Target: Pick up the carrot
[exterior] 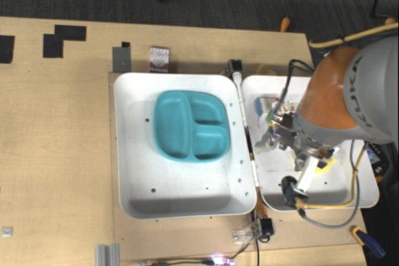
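With the pincer (278,133) lowered into the right bin (349,196) and its state not to be told, the carrot is judged hidden directly beneath it, its long axis undeterminable.

Right bin's (268,193) contents largely hidden beneath the arm (340,96), itself cut off at the right edge.

tray (190,126): teal | bins (134,134): white | arm (349,93): grey, orange band | bench (56,152): tan

Bright even overhead light, soft shadows inside the left bin (134,134), mild blur, dark floor beyond
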Controlling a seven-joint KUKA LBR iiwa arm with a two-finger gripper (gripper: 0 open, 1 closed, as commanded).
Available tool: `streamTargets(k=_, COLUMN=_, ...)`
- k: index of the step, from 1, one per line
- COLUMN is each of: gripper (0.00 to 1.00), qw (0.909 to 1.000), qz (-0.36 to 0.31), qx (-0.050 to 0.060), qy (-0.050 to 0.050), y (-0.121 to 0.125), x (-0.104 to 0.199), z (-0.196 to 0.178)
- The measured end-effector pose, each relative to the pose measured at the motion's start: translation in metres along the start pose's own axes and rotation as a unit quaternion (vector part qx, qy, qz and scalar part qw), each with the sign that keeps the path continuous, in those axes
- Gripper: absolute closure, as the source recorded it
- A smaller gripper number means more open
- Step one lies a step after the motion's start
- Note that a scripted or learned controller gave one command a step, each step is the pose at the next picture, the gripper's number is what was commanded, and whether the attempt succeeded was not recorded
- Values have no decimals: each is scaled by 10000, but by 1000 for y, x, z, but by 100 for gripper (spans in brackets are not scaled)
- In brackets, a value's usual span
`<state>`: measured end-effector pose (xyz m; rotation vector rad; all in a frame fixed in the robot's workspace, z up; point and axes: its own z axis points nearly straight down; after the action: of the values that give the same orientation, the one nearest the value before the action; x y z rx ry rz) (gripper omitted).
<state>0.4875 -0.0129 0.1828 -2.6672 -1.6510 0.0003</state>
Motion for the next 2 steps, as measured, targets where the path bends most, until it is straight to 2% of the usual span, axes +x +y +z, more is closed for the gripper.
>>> streamTargets(k=1, gripper=100, qw=10000, qz=0, qx=-25, qy=6, y=3, x=0, z=-12)
streamTargets(k=2, gripper=100, qw=9981, qz=-621, qx=-15, qy=0, y=-24, x=49, z=-10)
